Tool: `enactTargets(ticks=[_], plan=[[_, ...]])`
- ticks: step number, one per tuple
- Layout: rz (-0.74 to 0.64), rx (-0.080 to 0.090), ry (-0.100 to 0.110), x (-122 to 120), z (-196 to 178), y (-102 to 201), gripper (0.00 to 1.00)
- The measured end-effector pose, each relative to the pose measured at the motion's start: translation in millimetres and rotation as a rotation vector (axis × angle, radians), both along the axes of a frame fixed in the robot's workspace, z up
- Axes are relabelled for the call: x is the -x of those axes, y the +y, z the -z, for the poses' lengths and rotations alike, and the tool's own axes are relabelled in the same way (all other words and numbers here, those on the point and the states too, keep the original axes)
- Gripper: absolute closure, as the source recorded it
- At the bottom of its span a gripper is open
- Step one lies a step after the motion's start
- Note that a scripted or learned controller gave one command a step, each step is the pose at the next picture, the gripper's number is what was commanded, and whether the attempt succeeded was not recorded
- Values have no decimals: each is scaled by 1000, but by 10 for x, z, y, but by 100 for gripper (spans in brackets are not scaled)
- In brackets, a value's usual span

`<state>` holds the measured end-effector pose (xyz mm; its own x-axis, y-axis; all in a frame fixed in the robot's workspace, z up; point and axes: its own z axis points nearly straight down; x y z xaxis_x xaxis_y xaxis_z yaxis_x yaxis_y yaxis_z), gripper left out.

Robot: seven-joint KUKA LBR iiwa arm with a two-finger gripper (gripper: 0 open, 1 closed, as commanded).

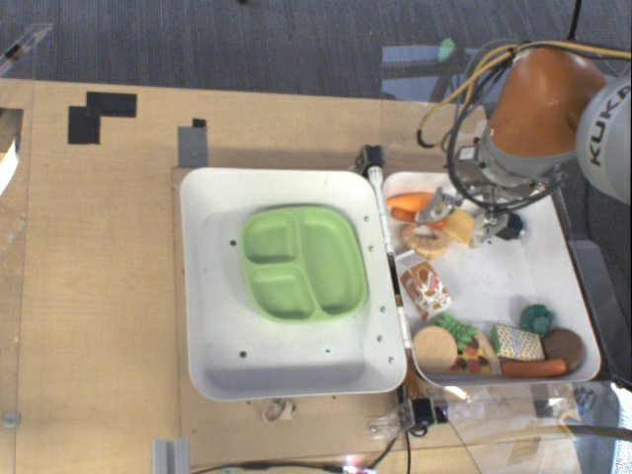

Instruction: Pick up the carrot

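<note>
From my remote seat I look down on a light wooden table [99, 265] bearing two shallow white plastic bins side by side. The left bin [212, 363] holds a lime-green plastic tray with three compartments [301, 263], sitting near the bin's middle. The right bin [553, 265] holds a scatter of toy food. The grey arm with its orange band [538, 102] reaches in from the right and hangs over the upper part of that bin. Its claw [464, 210] is low over the bin's upper left corner; I cannot tell how far apart it stands or whether it has hold of anything. The small orange toy carrot [410, 205] lies in that upper left corner, just beside the claw on its left. Directly below the carrot sits a pale tan bread-like piece [434, 237], touching or nearly touching it. Lower along the bin's left wall lies a small red and white printed packet [425, 289]. Along the bottom edge sit a round tan biscuit-like disc [434, 347], a green leafy toy [456, 327], a red sausage-shaped toy [533, 368], a dark brown round toy [563, 344], and a dark teal-green lump [537, 316].
</note>
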<state>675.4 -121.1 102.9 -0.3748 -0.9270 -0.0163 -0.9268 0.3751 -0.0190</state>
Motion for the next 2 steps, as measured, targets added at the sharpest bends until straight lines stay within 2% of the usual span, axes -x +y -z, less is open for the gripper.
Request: enactTargets(ticks=[1,2], plan=[[182,11,11,30,103,254,0],[184,4,-10,-25,-57,276,100]])
